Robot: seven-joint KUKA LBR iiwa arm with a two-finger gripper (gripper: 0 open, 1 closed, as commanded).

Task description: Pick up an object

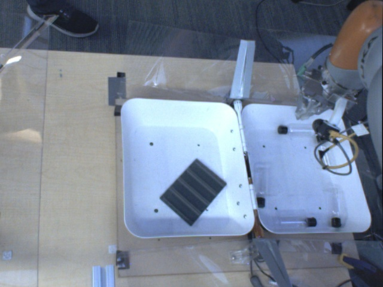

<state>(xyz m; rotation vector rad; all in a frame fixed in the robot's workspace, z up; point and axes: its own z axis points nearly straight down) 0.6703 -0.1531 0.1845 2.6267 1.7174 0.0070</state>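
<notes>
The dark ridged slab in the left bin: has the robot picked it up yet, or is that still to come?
Not yet. The dark ridged slab lies flat on the left bin floor, untouched. The gripper sits over the right bin's far edge, well away from it. Reaching over, gripping and lifting all remain.

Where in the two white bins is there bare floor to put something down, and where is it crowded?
The left bin is bare along its far side and left wall; the dark ribbed pad fills the near middle. The right bin is bare across its middle and near-left part. Its far right corner is crowded by the tool and looped cables.
</notes>
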